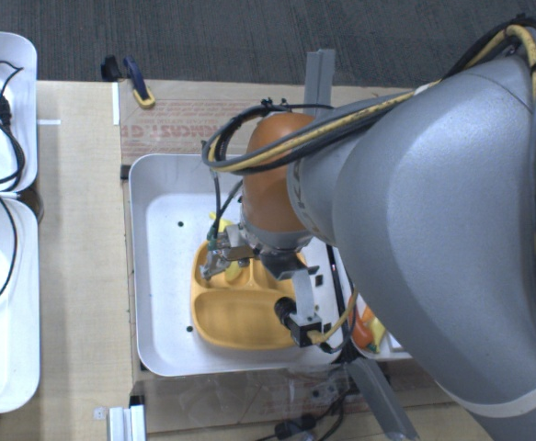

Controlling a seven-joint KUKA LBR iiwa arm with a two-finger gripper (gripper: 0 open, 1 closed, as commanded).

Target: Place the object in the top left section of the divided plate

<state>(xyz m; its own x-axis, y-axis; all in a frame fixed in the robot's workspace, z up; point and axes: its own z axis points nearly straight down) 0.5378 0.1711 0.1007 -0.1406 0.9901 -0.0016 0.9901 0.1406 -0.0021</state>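
- Smooth yellow plastic divided plate [235,320] – rounded corners – sits in the glossy white bin [157,274].
- Metal claw [220,257] hovers over the plate's upper-left section; can't tell its grip.

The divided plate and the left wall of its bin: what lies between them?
In the camera view, only bare white bin floor lies between the yellow divided plate and the left wall of the bin, apart from a small dark spot on that floor.

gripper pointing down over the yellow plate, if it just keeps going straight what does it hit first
Most likely the yellow divided plate, around its upper left section, where a small yellow object seems to sit under the gripper. Depth is unclear from this slanted view.
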